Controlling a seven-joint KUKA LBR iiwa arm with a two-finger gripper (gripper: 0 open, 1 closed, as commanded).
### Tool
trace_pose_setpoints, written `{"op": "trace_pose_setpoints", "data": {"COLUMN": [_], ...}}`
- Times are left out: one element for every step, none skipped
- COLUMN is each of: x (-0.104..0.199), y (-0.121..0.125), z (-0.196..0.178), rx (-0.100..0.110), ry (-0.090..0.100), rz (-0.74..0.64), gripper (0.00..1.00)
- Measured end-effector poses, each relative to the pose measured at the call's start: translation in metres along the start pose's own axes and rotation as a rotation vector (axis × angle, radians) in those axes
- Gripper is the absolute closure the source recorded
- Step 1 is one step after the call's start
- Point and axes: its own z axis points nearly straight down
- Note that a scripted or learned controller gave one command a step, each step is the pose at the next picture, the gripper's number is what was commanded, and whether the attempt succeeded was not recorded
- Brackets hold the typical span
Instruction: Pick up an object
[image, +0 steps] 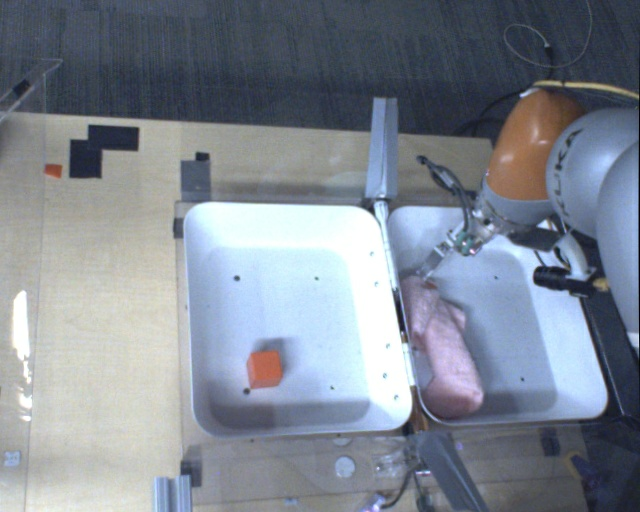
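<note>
Camera view: the gripper (432, 266) hangs just above the far end of the pink bundle (442, 347), whose long axis runs away toward the near rim; grip state unclear.

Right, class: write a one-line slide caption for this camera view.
KUKA arm reaches into the right bin above a pink bundle; an orange cube sits in the left bin.

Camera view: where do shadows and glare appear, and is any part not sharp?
Camera view: soft shadows lie along the inner walls of the left bin and beside the orange block; a bright reflection marks the bench at far left; the gripper above the pink object looks slightly blurred.
</note>
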Motion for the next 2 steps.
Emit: {"op": "trace_pose_setpoints", "data": {"x": [0.045,0.043], "y": [-0.030,-0.087], "z": [-0.001,-0.119], "rx": [-0.011,-0.007], "ry": [-0.011,-0.010], "rz": [-0.038,-0.035], "gripper": [0.00,0.00]}}
